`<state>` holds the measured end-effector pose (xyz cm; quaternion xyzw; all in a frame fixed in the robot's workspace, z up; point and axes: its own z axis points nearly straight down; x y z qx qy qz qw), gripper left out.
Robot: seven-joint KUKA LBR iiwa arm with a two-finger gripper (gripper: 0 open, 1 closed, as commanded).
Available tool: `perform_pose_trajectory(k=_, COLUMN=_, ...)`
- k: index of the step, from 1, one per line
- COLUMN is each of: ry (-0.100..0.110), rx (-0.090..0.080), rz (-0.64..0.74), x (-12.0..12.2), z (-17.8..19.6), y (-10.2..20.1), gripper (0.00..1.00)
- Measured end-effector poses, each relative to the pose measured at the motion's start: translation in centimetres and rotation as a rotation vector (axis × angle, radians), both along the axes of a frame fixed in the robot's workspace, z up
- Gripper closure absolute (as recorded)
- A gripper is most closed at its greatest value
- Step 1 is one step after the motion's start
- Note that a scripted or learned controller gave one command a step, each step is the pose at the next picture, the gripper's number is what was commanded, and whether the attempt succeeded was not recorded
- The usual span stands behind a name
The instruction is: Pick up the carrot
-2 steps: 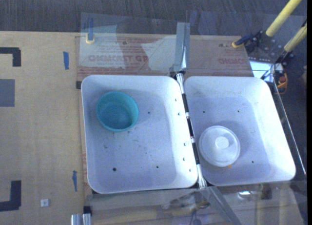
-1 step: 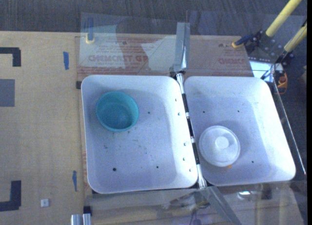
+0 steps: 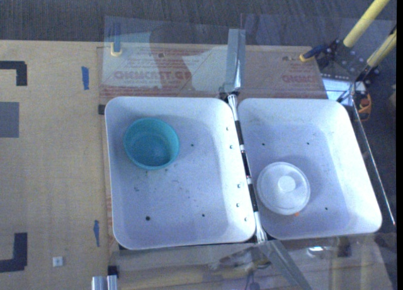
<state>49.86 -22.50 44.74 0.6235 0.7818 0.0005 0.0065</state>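
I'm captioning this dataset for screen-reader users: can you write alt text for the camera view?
Overhead view of two shallow white bins side by side on a wooden bench: the left bin holds a teal bowl, the right bin a white round lid-like object with a small orange sliver at its near edge.

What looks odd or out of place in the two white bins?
In the right bin, a white lid-like disc lies flat, and a tiny orange speck peeks out at its lower edge, perhaps something hidden beneath. The teal bowl in the left bin sits upright; nothing spilled.
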Motion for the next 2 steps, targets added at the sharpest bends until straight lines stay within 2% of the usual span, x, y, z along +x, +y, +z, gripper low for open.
perform_pose_trajectory(k=1, ry=0.01, rx=0.003, rz=0.429, x=-1.84, z=-1.11, y=0.15, gripper=0.0)
perform_pose_trajectory(k=2, ry=0.007, rx=0.001, rz=0.377, x=-1.48, z=-1.1, y=-0.01, gripper=0.0)
